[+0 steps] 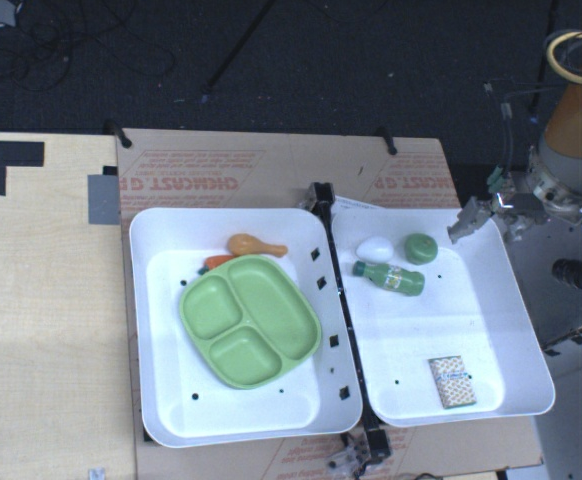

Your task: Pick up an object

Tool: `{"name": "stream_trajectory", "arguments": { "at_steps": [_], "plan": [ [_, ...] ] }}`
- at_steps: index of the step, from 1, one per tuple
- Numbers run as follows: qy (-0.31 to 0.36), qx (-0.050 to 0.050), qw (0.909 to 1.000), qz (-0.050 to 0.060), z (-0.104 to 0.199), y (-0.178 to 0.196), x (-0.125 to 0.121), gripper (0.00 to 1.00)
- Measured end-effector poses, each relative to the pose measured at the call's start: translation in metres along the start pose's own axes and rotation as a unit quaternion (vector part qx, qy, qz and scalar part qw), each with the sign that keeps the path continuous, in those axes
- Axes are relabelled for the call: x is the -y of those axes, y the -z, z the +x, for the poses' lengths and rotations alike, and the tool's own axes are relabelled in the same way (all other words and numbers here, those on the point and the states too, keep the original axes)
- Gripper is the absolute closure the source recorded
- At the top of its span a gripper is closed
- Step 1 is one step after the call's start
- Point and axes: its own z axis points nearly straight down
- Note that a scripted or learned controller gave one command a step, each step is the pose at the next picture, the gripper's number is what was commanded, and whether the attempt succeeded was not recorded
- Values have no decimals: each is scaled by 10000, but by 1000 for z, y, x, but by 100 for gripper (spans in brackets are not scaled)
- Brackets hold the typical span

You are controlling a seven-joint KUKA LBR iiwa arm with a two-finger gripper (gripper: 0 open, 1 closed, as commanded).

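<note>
Two white bins are set side by side on the bench. In the right bin [491, 308], a small green bottle [389, 278] is laid on its side near the far left corner, with a white egg-shaped object [375, 249] just behind it and a round green lid-like object [421, 247] beside that. A small patterned packet [452, 381] is laid flat near the front of the same bin, well apart from the others. In the left bin [161, 368], a green divided plate [249, 320] is placed, with an orange drumstick-shaped toy [254, 246] at its far edge.

The bottle is judged the most practical item to pick. It is likely light, rigid and smooth, and it may roll if it is nudged along its side. A grasp across the middle of its body, square to its long axis, is advised. The flat packet is expected to offer little edge for a pinch.

The gripper [481, 216] is held above the far right rim of the right bin, clear of every object. Nothing is seen in it. Whether it is spread or closed cannot be determined at this resolution.
</note>
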Motion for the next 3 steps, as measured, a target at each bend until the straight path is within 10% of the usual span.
{"name": "stream_trajectory", "arguments": {
  "at_steps": [3],
  "plan": [
    [-1,13,10000,-99,5,-136,-6,0]
  ]
}}
